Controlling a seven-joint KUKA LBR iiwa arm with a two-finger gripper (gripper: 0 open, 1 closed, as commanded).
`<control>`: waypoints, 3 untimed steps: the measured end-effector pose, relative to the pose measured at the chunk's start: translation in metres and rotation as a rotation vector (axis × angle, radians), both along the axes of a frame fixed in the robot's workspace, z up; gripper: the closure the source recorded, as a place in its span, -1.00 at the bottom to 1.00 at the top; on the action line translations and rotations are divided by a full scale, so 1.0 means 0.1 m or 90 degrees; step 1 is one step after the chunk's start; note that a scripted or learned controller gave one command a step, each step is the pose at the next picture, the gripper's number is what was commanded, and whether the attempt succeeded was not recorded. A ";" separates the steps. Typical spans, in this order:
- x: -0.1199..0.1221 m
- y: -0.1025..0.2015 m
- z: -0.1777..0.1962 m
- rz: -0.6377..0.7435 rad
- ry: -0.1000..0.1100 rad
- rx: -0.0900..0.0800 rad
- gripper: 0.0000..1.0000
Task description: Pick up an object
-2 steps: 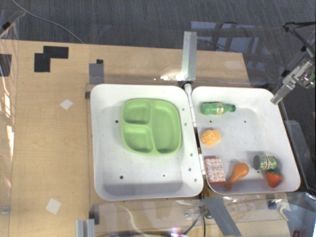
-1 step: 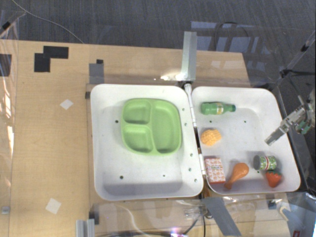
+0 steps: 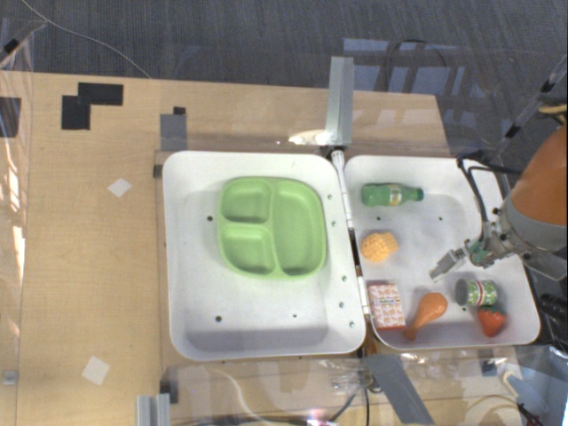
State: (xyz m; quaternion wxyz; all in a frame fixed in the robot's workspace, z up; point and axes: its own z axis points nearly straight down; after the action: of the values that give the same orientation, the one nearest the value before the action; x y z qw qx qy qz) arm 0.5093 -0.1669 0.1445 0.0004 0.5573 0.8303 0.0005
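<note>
- The left bin (image 3: 186, 327) holds a green divided plate (image 3: 271, 227), lying flat near its middle and well apart from the arm.
- The right bin (image 3: 444, 216) holds the loose things: a green bottle (image 3: 390, 195) on its side near the far wall, a yellow corn cob (image 3: 379, 247) below it, a pink-and-white box (image 3: 385, 303) by the near-left corner, and a brown drumstick (image 3: 427, 312) just beside the box.
- Further right, the gripper (image 3: 450, 263) hangs over bare bin floor in the right half of that bin; one pale finger (image 3: 446, 264) juts down and to the left, and whether the fingers are spread or pressed together cannot be told.
- Nothing is seen between the fingers, so the step in hand looks like the approach, with no grasp made yet.
- Nearest the fingers lies a small green can (image 3: 480, 292), just below and to their right, apart from them; a red strawberry (image 3: 492, 321) sits beside the can toward the near corner.
- The next move would call for shifting toward the can or the drumstick, descending, and closing squarely on it; the can may roll away.
</note>
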 end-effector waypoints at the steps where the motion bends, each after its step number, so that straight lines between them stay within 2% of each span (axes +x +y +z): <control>1: 0.45 0.02 -0.34 -0.176 -0.001 0.000 -1.00; 2: 0.77 -0.40 -0.57 -0.080 -0.005 -0.002 -1.00; 3: 1.50 0.49 -0.58 -0.074 -0.001 0.001 -1.00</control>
State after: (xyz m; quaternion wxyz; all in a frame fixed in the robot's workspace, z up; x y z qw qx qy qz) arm 0.6590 -0.1177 0.0865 0.0004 0.6045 0.7966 0.0013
